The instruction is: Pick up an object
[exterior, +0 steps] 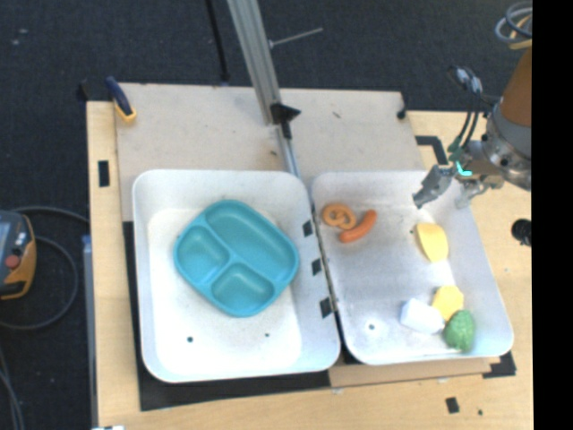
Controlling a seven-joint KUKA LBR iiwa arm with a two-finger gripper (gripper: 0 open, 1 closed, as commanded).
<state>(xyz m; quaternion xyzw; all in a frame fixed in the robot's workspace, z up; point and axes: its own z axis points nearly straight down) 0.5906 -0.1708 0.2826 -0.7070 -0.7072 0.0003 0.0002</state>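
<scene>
The right bin (385, 267) holds several small items. A tan pretzel-like ring (336, 214) lies beside an orange sausage (359, 227) near its far left. A yellow oval piece (432, 241) lies toward the right wall. In the near right corner sit a yellow block (448, 299), a white piece (419, 315) and a green broccoli-like lump (460, 330). My gripper (445, 191) hovers over the bin's far right edge, above and just beyond the yellow oval piece. Its fingers stand apart and open, with nothing between them.
A teal divided plate (236, 256) lies in the left bin (161, 330). A slanted metal post (260, 61) rises behind the bins. Cables hang near the arm (510, 124) at the right.
</scene>
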